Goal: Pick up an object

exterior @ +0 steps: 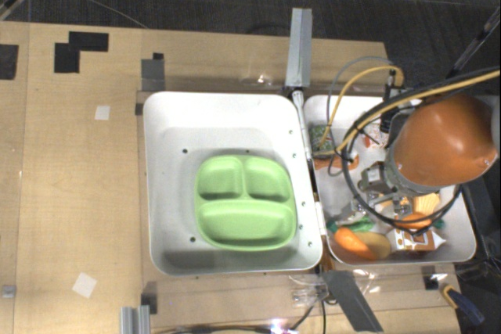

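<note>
From my seat I have the one overhead view. The left bin (168, 168) sits in the middle of the frame, and a green tray (246, 201) with three compartments lies flat on its floor, a little right of centre and close to the wall it shares with the other bin.

The right bin (462, 242) is at the right of the frame, and the arm (442, 141) hangs over it; its orange band is the big rounded shape covering much of that bin's upper half. Black and yellow cables loop off the arm toward the top of the bin. The gripper (376, 192) is down inside the bin, under and left of the orange band, and I cannot tell how it is set, as wrist and cables hide it.

The things to pick are crowded in the right bin. A carrot (350, 242) lies in the lower left corner, touching a tan rounded piece (377, 246) just to its right. A white and brown packet (419, 240) lies further right along the bottom wall. A small green item (320, 138) rests by the upper left wall.
</note>
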`<action>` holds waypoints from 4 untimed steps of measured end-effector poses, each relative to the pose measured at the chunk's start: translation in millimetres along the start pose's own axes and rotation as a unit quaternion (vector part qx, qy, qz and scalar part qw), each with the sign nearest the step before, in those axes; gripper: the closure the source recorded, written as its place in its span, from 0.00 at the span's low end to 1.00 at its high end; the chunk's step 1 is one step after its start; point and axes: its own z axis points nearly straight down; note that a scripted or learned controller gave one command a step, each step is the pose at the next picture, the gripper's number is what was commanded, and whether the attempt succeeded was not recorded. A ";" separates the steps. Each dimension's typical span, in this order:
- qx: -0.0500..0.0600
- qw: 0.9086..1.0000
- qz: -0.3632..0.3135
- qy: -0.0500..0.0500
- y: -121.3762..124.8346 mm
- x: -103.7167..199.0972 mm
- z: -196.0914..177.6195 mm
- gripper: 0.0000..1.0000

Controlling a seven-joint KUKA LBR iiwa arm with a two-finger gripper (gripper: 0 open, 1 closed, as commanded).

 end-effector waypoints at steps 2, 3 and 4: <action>-0.010 0.998 -0.066 0.001 -39.3 20.1 -195.0 1.00; -0.016 0.999 -0.043 -0.002 -120.5 51.7 -144.2 1.00; -0.014 0.999 -0.043 -0.001 -121.4 51.6 -146.9 0.00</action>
